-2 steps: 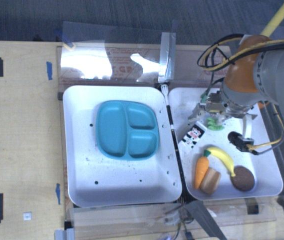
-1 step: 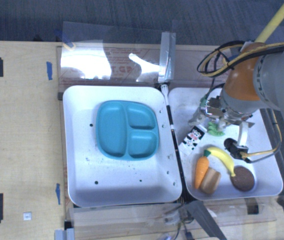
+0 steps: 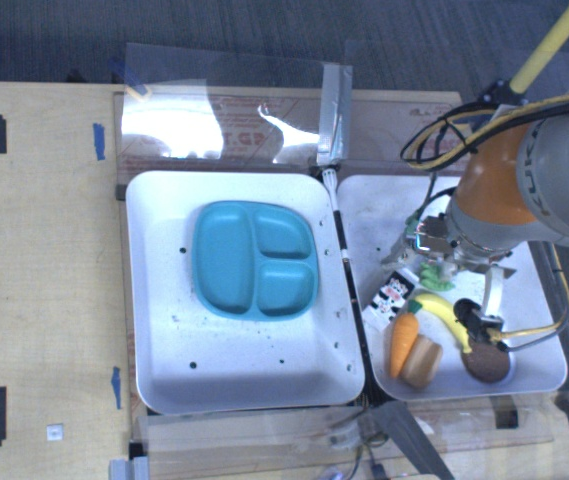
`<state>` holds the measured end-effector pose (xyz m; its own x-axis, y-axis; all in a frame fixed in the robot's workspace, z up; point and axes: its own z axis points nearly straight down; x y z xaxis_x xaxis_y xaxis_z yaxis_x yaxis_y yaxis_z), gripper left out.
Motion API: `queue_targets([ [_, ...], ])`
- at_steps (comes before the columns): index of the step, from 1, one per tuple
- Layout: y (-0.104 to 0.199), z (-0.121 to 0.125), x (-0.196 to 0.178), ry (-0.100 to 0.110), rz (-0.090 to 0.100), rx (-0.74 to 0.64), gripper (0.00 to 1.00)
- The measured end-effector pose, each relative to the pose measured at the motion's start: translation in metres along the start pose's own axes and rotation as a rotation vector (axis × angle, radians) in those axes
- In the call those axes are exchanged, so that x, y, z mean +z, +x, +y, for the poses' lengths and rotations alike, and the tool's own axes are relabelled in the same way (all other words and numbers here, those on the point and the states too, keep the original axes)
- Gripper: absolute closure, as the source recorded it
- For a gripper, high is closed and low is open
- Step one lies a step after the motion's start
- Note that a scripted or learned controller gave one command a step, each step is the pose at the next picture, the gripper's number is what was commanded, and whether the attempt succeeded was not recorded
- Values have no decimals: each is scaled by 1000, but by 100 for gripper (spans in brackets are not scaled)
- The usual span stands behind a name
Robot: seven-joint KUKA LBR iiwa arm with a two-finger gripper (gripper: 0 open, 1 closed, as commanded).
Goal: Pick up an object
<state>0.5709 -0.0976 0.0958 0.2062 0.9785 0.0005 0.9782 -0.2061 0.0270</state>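
I see the wooden counter (image 3: 34, 268) carrying two white bins. The left bin (image 3: 154, 348) holds a blue divided plate (image 3: 256, 260). My arm (image 3: 524, 183) reaches over the right bin (image 3: 369, 208), its gripper (image 3: 442, 258) low above the clutter; I cannot tell how its fingers stand. Near it lie a banana (image 3: 442, 315), a carrot (image 3: 402, 340), a brown cork-like piece (image 3: 422, 360), a dark round lump (image 3: 486, 363) and a small printed card (image 3: 390, 295).

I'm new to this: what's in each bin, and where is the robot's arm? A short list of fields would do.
left bin: blue divided tray
right bin: carrot, banana, wooden cylinder, brown round object, small printed card
arm: over the right bin
gripper: low, just above the banana
gripper state: cannot tell
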Motion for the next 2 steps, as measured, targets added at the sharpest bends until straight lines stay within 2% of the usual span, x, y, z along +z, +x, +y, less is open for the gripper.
queue_targets([
  [1, -8, -41, -1, -3, 0, -216, 0],
  [2, -26, -79, -1, -3, 0, -193, 0],
])
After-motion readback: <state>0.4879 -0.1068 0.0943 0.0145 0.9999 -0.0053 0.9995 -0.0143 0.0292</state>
